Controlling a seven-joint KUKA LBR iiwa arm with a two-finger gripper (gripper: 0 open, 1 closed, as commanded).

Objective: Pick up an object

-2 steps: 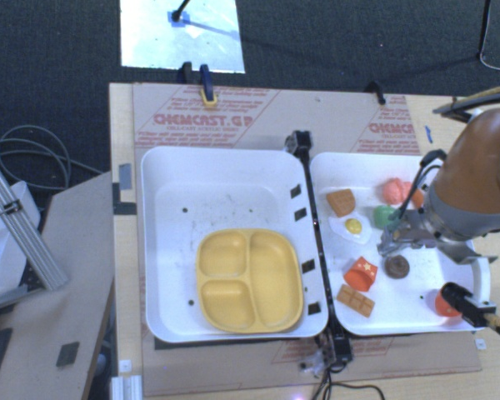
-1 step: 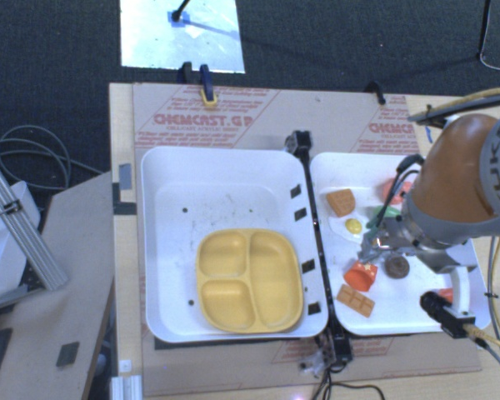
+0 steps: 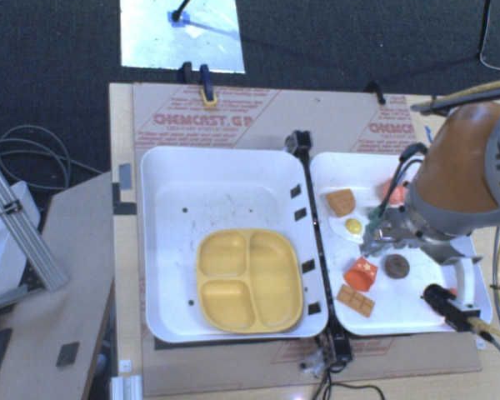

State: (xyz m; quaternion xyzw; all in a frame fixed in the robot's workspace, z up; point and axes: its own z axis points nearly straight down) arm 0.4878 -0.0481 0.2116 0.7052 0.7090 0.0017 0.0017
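Camera view, bench with two white bins side by side
- Left bin (image 3: 171, 182): holds a yellow divided tray (image 3: 250, 280) with three compartments, lying toward the near right corner
- Right bin (image 3: 350, 173): holds small toy food pieces
- Toast-coloured piece (image 3: 341, 201): near the far left of the right bin
- Fried egg (image 3: 350, 227): just beside the toast-coloured piece, on its near side
- Red-orange piece (image 3: 362, 274): mid-bin, near the divider
- Waffle-like brown piece (image 3: 355, 300): just nearer than the red-orange one
- Dark round piece (image 3: 397, 265): right of the red-orange piece
- Pink piece (image 3: 394, 192): partly hidden behind the arm
- Gripper (image 3: 373, 242): low over the right bin, just right of the fried egg; finger state cannot be told; nothing seen held
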